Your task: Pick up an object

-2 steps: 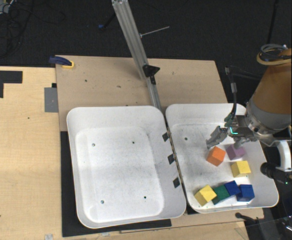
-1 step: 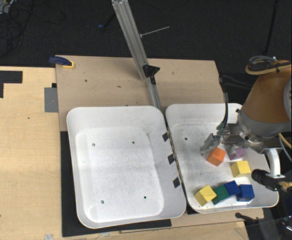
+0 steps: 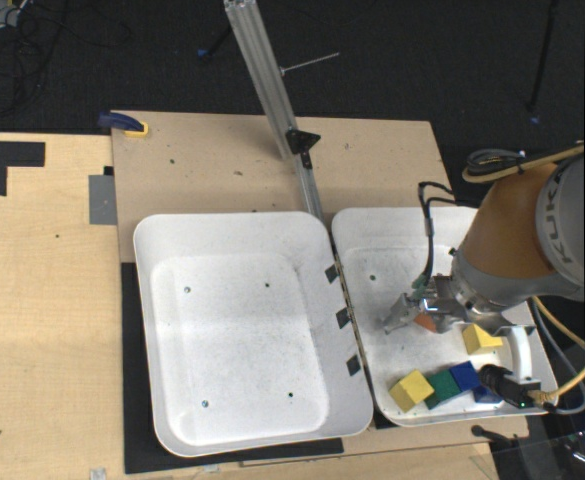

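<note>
The gripper, whose state you cannot tell here, hangs over the right bin; centre it on the orange piece before lifting.

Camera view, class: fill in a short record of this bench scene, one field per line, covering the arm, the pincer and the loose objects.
arm: grey with an orange band, reaching in from the right over the right bin
pincer: low inside the right bin, a small orange-red piece beside it
blocks: yellow block, green block, blue block, second yellow block, all near the right bin's front
left bin: white, shallow
</note>
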You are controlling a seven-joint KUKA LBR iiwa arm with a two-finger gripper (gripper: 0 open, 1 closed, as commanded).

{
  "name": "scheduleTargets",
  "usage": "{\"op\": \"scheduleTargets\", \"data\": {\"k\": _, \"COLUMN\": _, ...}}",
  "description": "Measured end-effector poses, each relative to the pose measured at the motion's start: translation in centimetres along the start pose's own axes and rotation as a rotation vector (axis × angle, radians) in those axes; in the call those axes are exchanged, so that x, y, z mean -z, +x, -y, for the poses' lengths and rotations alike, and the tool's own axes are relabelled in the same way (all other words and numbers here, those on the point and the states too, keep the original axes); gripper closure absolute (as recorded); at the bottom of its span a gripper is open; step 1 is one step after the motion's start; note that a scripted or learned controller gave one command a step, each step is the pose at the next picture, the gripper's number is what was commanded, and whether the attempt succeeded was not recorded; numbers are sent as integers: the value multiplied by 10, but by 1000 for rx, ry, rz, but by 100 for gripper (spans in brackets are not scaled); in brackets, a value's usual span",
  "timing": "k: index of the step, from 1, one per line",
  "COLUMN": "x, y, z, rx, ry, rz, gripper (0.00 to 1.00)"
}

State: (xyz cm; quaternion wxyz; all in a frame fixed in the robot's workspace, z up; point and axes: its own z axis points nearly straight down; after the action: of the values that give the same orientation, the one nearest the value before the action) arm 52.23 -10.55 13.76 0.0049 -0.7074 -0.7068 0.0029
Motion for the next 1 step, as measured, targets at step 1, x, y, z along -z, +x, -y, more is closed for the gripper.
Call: {"op": "scheduleTargets", "data": {"k": 1, "x": -46, "y": 0, "z": -1, "rx": -1, "ry": -10, "rz": 1, "gripper": 0}}
